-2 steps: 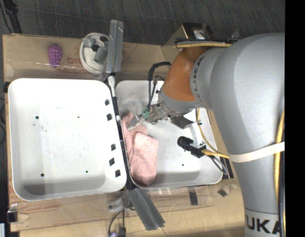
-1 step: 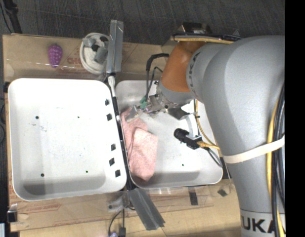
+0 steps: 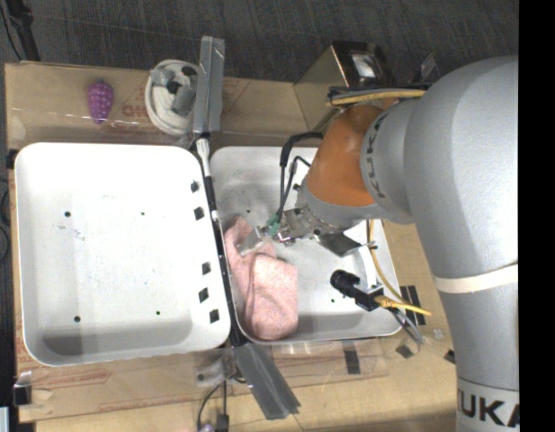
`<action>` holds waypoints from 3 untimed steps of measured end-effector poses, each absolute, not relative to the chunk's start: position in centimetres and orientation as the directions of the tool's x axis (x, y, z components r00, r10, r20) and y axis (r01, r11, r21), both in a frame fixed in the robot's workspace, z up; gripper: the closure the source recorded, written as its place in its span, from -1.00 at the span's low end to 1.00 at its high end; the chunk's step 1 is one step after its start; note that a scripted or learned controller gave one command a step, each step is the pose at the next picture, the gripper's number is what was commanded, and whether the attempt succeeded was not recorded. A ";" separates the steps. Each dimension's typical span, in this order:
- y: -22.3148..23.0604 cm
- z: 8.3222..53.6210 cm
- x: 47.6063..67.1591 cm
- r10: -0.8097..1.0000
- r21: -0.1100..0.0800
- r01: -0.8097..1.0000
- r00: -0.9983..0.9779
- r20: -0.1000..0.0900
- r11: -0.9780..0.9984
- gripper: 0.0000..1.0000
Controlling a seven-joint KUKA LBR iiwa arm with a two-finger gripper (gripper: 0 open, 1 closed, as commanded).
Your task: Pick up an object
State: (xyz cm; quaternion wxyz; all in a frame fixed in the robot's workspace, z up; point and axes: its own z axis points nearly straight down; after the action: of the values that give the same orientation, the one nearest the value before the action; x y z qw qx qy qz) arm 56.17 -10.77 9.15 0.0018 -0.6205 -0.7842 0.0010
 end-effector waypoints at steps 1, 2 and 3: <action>-11.6 9.2 50.4 0.956 -0.002 0.956 -0.292 0.002 0.292 -1.00; -11.6 10.1 50.5 0.955 -0.003 0.955 -0.297 0.002 0.297 1.00; -11.6 10.1 50.5 0.955 -0.003 0.955 -0.297 0.002 0.297 -1.00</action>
State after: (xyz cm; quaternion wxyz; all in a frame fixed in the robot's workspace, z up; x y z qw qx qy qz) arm 50.50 -11.62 10.13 0.0015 -0.5929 -0.8053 0.0005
